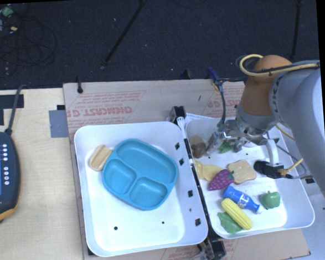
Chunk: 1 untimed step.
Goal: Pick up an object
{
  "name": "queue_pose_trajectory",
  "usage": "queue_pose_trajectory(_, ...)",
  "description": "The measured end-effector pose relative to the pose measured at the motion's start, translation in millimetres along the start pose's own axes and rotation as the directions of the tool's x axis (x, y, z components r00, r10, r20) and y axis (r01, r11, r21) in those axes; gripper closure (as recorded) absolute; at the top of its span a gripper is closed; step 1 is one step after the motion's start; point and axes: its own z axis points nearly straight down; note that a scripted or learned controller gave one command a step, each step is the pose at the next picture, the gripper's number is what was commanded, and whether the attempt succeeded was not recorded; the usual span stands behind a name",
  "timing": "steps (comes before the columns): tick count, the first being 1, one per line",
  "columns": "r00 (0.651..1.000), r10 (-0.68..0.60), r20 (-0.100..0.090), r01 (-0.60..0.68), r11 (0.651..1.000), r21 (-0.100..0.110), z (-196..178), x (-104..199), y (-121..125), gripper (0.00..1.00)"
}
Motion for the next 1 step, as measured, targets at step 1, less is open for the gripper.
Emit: queue_pose_trajectory(1, 1.000, 0.006, 0.001, -0.006, 1.000, 0.002, 0.2, -43.0, -2.1, 0.00)
